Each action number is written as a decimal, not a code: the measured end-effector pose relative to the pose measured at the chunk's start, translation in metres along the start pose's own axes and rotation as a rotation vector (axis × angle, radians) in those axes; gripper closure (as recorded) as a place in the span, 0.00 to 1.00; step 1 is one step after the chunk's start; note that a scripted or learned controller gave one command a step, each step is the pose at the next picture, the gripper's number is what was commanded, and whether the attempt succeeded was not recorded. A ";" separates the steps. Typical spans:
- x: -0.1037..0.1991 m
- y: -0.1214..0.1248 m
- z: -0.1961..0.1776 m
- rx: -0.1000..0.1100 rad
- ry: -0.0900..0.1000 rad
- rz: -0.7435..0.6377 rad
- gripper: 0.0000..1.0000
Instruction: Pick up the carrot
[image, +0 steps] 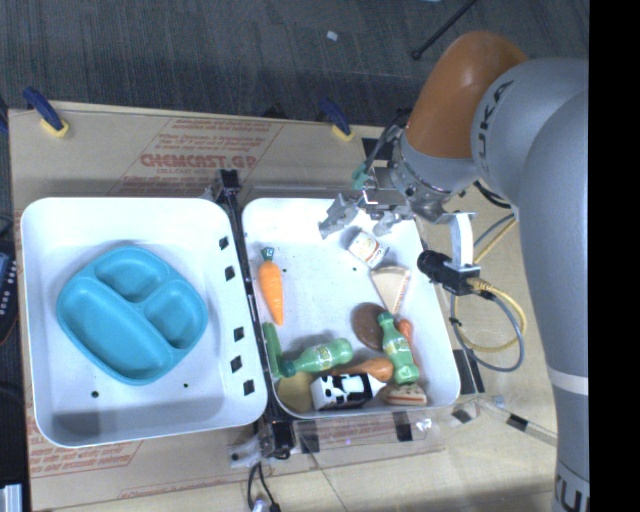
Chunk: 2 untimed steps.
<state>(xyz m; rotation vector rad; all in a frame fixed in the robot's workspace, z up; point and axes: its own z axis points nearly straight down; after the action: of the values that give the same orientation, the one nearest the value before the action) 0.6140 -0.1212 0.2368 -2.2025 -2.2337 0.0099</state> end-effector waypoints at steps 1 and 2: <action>0.029 -0.030 0.130 0.006 -0.001 0.063 0.00; 0.027 -0.012 0.143 -0.006 -0.004 0.220 0.00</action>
<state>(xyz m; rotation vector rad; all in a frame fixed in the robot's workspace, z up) 0.6005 -0.0942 0.0935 -2.4398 -1.9832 0.0083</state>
